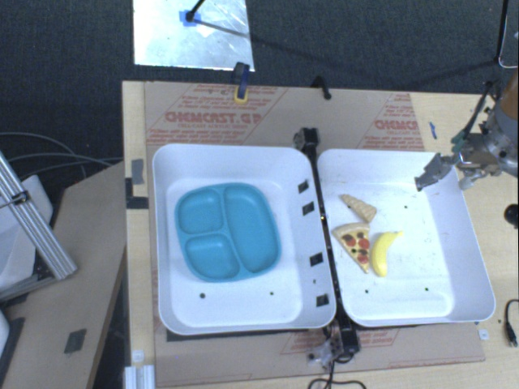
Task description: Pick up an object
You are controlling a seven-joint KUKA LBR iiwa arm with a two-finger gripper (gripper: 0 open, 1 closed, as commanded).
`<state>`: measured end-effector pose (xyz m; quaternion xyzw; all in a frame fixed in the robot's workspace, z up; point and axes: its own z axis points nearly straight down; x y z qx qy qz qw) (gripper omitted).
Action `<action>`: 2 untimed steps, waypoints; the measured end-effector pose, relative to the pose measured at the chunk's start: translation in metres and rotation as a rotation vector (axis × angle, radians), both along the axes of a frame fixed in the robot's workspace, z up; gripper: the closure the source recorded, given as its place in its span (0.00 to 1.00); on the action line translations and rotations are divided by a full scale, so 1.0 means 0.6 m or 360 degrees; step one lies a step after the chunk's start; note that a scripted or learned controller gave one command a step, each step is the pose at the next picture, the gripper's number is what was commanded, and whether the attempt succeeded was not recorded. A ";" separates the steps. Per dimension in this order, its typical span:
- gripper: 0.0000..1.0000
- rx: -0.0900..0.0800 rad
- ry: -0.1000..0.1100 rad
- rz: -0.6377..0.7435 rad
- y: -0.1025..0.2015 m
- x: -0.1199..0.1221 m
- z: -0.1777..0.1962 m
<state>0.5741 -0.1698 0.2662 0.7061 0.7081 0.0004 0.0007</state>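
Note:
Three toy foods lie in the right bin. A yellow banana rests beside a pizza slice, the two touching. Just behind them is a tan wedge-shaped piece. My gripper hangs over the bin's far right corner, up and to the right of the foods and well apart from them. It is open, and there is nothing between its fingers.
The left bin holds a blue divided plate. A black hinge strip with clips runs between the two bins. A shiny sheet lies on the dark floor behind the bench.

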 end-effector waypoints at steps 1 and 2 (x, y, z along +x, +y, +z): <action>0.00 0.0009 0.0027 -0.0010 -0.013 -0.156 -0.298; 0.00 -0.0004 -0.0004 -0.0005 -0.064 -0.136 -0.277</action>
